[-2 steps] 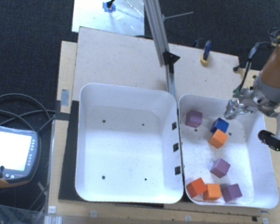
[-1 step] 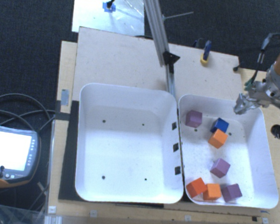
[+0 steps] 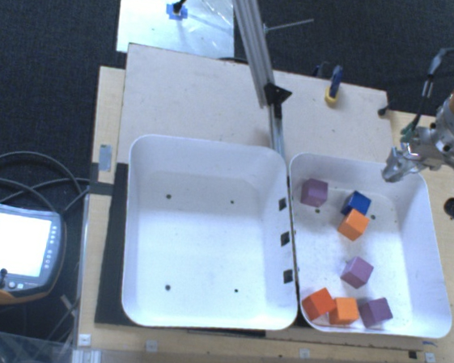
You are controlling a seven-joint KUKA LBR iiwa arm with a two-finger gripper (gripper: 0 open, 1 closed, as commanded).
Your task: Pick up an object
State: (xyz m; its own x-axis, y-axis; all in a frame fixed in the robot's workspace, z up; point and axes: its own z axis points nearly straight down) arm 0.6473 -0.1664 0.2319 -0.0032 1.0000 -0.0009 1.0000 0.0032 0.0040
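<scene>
This is a robotics lab or test cell. A bare fibreboard bench (image 3: 220, 94) stands on dark carpet and carries two shallow white bins (image 3: 204, 239) side by side. A teach pendant (image 3: 11, 254) with a lit screen lies off the bench's left edge (its cable coiled on the carpet). A slanted aluminium strut (image 3: 255, 41) crosses the far edge, where a clamp (image 3: 333, 89) grips the board.

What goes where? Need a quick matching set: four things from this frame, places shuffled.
Things:
1. blue cube
2. gripper
3. pendant
4. yellow clamp

Places:
A. on the board behind the bins
B. right bin, against an orange cube
C. left of the left bin
D. over the right bin's far right corner

Pairs: 1-B, 2-D, 3-C, 4-A
</scene>
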